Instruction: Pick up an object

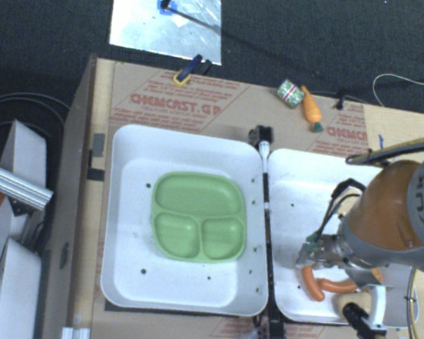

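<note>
Grey-and-orange robot arm's two-finger gripper point(315, 256) hovers over orange toy sausages point(321, 284) in the right white bin point(295, 184); jaw state unclear. An off-centre grasp could roll them away.

Orange sausage point(313, 284) flat in right bin point(304, 177)

The arm point(404, 213) partly hides the orange sausages point(319, 284).

dark carpet floor point(46, 19) around a cardboard-topped bench point(206, 98). a shiny metal sheet point(169, 12) lies on the floor beyond it. black cables point(3, 110) coil at left.
</note>
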{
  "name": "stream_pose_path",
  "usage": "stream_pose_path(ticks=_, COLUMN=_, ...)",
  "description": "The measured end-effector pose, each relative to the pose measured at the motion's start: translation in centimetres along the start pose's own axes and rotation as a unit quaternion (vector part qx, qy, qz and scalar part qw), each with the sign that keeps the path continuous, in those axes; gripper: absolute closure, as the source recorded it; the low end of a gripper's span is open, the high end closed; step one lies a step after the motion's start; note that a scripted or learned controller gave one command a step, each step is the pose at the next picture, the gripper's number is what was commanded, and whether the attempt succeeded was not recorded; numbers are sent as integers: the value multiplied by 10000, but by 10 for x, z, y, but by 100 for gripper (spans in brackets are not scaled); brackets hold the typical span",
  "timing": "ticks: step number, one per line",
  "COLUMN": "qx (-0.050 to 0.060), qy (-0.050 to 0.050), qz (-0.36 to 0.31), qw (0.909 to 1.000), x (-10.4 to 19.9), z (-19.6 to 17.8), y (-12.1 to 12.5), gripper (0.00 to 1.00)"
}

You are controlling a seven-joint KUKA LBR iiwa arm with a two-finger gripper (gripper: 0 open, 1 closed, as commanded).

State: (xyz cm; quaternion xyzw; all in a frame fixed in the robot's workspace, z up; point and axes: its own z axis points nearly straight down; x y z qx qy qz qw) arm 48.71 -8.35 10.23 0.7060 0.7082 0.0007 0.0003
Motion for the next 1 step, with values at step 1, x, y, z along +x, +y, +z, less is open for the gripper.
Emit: stream_pose_path(ticks=1, qx=-18, qy=-2, qz=-5, qw=10000, x=32, z=-83, y=101, gripper=100)
